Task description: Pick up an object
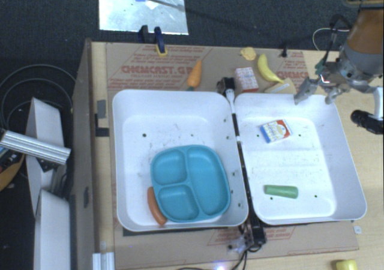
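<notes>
Green block [281, 191] lies unobstructed; end effector [317, 92] fingers apart, arm cropped.

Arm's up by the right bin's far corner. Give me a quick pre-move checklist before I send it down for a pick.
1. tool holds nothing, fingers apart: ok.
2. Targets in right bin: small box and green cylinder, lying apart: ok.
3. Tool over a target: not ok, it hangs at the far rim.
4. Path to the box unobstructed: ok.
5. Tool height above the bin floor: cannot tell.
</notes>
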Robot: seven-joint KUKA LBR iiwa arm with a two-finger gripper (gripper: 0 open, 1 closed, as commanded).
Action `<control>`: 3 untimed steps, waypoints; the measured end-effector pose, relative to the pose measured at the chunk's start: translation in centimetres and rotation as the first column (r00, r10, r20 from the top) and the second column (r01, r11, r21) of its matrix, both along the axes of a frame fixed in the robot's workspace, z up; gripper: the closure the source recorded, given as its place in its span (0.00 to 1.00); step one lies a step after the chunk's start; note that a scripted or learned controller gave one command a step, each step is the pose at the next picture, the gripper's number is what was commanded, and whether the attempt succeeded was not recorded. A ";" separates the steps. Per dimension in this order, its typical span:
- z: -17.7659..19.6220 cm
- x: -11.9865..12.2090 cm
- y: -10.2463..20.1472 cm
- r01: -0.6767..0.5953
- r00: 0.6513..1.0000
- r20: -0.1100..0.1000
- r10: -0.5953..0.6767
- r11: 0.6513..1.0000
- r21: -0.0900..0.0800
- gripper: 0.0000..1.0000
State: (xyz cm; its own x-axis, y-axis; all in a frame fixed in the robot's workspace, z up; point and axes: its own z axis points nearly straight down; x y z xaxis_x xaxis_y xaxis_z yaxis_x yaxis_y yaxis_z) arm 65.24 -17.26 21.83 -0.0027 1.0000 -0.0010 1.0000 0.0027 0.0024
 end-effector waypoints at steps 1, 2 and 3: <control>-11.6 -4.7 -3.6 0.006 1.000 -0.010 -0.006 1.000 0.002 0.00; -9.9 -5.7 1.6 -0.002 1.000 -0.003 0.002 1.000 0.001 0.00; -8.9 -5.6 1.5 -0.002 1.000 0.002 0.002 1.000 0.000 1.00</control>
